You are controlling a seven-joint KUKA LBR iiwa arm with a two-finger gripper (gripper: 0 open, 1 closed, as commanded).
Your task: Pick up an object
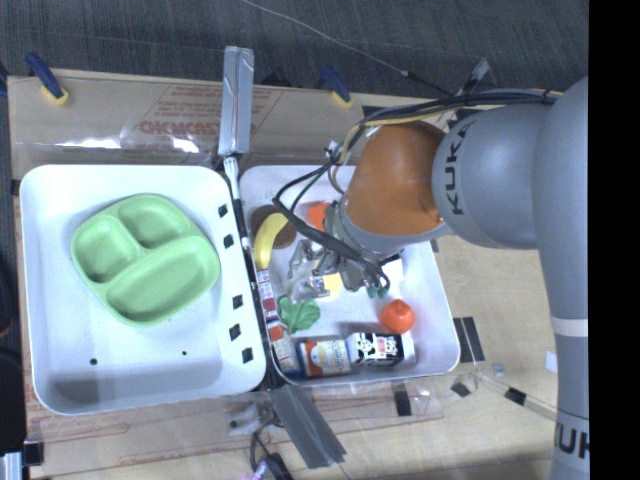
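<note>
A: Several small things are crowded into the right bin (pixel 440 313). Nearest lies a carton printed with a cow (pixel 358 351), flat along the near wall; just beyond it an orange fruit-shaped toy (pixel 397 315) is seen to the right and a green leafy piece (pixel 298 314) to the left.

B: And the pincer (pixel 318 268)?

A: It is lowered into the middle of that bin, between the leafy piece and a yellow banana (pixel 268 239) against the dividing wall. Whether it is wide or narrow cannot be told; nothing can be seen held in it.

B: What could be spoiled from here?

A: Two things might be caught at once, since the banana and the leafy piece lie close on either side. One might then be squeezed out, or the banana pushed against the wall rather than lifted. The loose cables (pixel 300 193) above the wrist might also be snagged on the bin rim.

B: And the far side?

A: An orange object (pixel 316 214) is partly hidden under the arm. In the left bin (pixel 60 368) a green divided plate (pixel 146 257) is left well apart from the work.
</note>
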